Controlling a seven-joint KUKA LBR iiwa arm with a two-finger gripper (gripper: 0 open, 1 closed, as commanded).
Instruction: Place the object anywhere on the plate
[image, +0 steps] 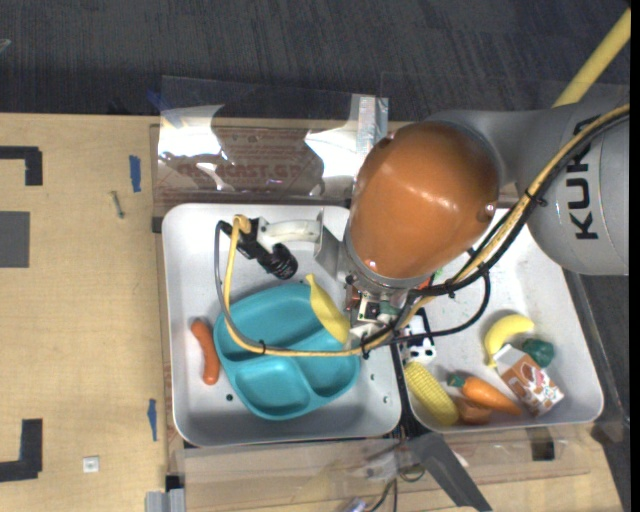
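I am watching the claw (362, 312) hanging at the left bin's (180, 300) right edge, tucked beneath the wrist, so I cannot tell its state. A yellow banana-like object (328, 308) is lying just left of it, its long axis slanting down-right, overhanging the right rim of the blue plate (280, 350).

The arm's orange band (425, 200) covers the inner rims where the two bins meet, along with the back right corner of the left bin (185, 400), and the arm's grey body runs off the right edge. The gripper (372, 312) lies mostly beneath that band, so its finger state cannot be made out. A yellow piece (328, 308) at the teal plate's (270, 360) right rim is partly hidden, and its identity is unclear.
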